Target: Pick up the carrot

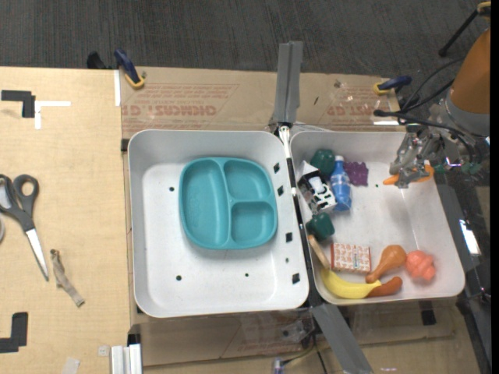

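The carrot (408, 177), small and orange, lies nearly level at the far right of the right bin (444, 232), lifted slightly off its floor. My gripper (411, 171) comes down over it from the right and is shut on the carrot, whose ends stick out on both sides of the metal fingers (406, 156). The orange-banded wrist is at the view's right edge.
In the right bin lie a blue bottle (340, 191), purple grapes (356, 171), green pieces (321, 226), a patterned box (351, 256), a banana (348, 287), a drumstick (387, 262) and a pink toy (421, 265). A teal sectioned plate (229, 202) sits in the left bin (148, 232). Scissors (25, 216) lie on the bench.
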Controlling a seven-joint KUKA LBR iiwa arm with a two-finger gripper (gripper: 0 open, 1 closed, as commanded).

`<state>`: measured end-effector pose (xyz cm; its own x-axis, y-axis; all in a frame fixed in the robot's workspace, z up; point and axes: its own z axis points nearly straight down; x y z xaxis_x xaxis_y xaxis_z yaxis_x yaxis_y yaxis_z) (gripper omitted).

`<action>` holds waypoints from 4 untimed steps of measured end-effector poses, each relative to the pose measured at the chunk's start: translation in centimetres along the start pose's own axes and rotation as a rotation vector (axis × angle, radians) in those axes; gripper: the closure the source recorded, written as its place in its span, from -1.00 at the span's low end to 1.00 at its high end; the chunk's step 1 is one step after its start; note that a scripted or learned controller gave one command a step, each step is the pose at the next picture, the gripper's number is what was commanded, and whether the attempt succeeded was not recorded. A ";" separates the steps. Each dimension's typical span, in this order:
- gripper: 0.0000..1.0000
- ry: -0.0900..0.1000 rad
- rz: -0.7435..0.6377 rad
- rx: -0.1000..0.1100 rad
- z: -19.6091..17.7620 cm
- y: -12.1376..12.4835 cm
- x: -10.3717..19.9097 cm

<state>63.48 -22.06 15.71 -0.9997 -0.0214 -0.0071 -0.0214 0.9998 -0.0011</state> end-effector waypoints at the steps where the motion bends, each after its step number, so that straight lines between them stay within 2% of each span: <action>1: 1.00 0.000 -0.010 0.001 -13.4 -0.1 2.3; 2: 1.00 0.004 0.107 -0.001 -4.9 2.2 -0.3; 3: 1.00 0.002 -0.126 -0.001 -16.5 -0.1 1.5; 4: 1.00 0.004 -0.372 -0.003 -13.0 0.0 4.7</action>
<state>58.68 -22.12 28.67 -0.9237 -0.3830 -0.0033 -0.3830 0.9237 -0.0001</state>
